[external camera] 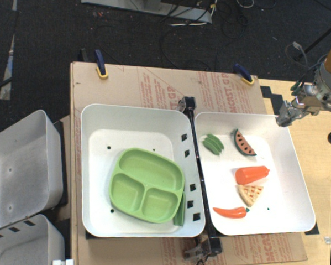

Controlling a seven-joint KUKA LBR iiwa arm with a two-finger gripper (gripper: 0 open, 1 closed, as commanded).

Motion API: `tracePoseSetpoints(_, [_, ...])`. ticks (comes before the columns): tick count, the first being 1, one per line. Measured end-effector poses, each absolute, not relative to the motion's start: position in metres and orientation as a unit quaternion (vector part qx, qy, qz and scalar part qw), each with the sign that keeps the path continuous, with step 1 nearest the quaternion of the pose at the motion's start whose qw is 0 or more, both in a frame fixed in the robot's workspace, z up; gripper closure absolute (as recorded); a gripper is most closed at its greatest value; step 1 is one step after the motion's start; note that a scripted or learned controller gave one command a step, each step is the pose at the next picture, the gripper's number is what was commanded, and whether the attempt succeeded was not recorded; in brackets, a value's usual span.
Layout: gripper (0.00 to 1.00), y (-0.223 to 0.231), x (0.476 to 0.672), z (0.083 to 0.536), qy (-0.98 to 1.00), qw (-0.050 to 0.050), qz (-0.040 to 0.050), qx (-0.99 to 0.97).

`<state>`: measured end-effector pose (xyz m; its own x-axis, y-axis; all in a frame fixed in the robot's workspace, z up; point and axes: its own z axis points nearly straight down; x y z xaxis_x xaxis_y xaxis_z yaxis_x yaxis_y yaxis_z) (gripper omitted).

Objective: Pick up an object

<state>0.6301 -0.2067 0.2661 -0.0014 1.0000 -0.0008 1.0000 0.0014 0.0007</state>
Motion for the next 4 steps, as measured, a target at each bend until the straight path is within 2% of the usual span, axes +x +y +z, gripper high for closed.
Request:
tracePoseSetpoints(1, [0.00,-0.207,0.630,0.266,0.708,0.001,0.0000,0.707])
tracePoseSetpoints(4, [0.00,-0.196,0.624,0.093,0.707,-0.001,-0.0009,0.707])
